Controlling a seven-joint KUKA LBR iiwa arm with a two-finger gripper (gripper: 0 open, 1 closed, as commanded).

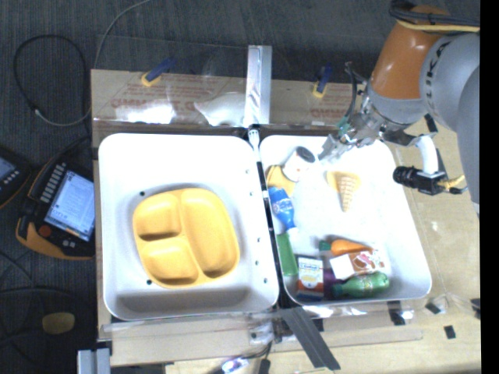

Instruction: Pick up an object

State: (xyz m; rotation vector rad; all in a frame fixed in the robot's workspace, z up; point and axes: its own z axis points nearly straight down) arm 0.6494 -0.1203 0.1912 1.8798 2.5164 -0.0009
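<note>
Claw low over the right bin's far edge, grip impossible to tell, nothing visibly held, ice-cream cone just below it, yellow divided tray in left bin.

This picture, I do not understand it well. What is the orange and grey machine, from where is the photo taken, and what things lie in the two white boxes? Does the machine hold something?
The machine is a robot arm, reaching in from the right. Its tip is a two-finger gripper for picking things up. One fixed camera above the bench looks down at a slant.

The left bin holds a yellow divided tray. The right bin holds an ice-cream cone toy, a blue bottle, an orange carrot-like toy, a green bottle and small packages.

The gripper hovers over the right bin's far edge; nothing shows between its fingers.
</note>
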